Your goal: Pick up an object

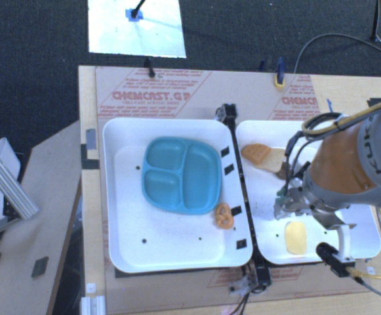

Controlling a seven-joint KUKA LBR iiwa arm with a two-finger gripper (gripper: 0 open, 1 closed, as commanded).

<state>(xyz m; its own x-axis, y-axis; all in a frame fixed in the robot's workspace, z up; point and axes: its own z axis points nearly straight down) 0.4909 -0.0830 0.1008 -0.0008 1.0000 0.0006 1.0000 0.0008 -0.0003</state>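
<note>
In the right bin, a pale yellow block lies near the front wall. A tan bread-like piece lies at that bin's back left. My gripper hangs low over the right bin's floor, just above and left of the yellow block and below the tan piece. The grey and orange arm covers the rest of that bin. A small orange pretzel-like piece rests in the left bin close to the divider. Nothing is seen held in the gripper.
A blue divided plate lies flat in the middle of the left bin. A black divider strip runs between the bins. Cables trail off the arm at the front right. A white sheet lies on the floor behind the bench.
</note>
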